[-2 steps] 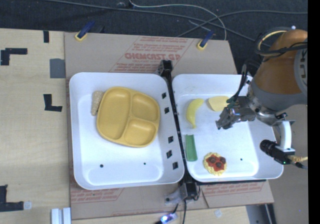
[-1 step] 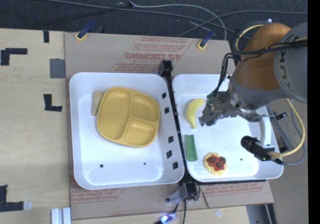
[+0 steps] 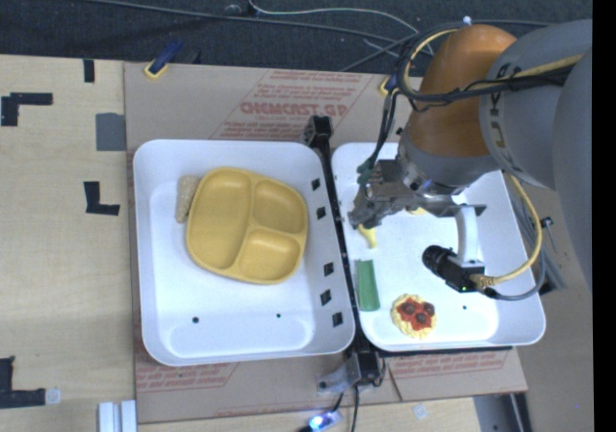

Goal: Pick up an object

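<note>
Two light toys lie in the right bin (image 3: 510, 329): a stiff green stick (image 3: 367, 284), best pinched across, below the end effector (image 3: 366, 220), whose opening I cannot tell

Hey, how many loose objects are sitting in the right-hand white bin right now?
3 that I can see: a flat green rectangular block along the left wall, a small round toy pizza near the front, and a small yellow piece under the tool. The arm may hide more.

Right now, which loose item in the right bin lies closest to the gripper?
The small yellow piece, lying just below the gripper. The green block and toy pizza lie farther toward the bin's front edge.
</note>
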`<state>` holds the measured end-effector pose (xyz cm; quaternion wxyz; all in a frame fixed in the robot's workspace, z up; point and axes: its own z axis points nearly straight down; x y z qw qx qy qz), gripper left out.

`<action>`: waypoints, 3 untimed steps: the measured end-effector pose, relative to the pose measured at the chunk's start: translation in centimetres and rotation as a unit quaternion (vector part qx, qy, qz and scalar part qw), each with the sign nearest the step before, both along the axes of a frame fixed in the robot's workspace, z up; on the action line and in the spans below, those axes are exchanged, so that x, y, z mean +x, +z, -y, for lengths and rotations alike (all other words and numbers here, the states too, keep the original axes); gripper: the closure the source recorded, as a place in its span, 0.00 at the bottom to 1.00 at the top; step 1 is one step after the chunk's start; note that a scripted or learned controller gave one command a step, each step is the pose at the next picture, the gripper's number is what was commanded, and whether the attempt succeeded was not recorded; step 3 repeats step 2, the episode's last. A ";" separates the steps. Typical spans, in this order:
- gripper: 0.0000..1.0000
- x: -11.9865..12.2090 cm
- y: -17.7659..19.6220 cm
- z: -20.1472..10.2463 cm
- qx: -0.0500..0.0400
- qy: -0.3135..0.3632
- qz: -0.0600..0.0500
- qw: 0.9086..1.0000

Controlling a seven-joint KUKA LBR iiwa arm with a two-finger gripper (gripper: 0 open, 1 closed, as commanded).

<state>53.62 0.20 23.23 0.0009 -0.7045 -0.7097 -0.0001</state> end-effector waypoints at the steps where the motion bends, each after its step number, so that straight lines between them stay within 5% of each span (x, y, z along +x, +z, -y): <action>1: 1.00 0.6 -1.2 -5.6 0.000 0.000 -0.001 1.000; 2: 1.00 2.0 -1.1 -9.9 0.000 -0.001 0.000 1.000; 3: 1.00 2.0 -1.1 -9.9 0.000 -0.001 0.000 1.000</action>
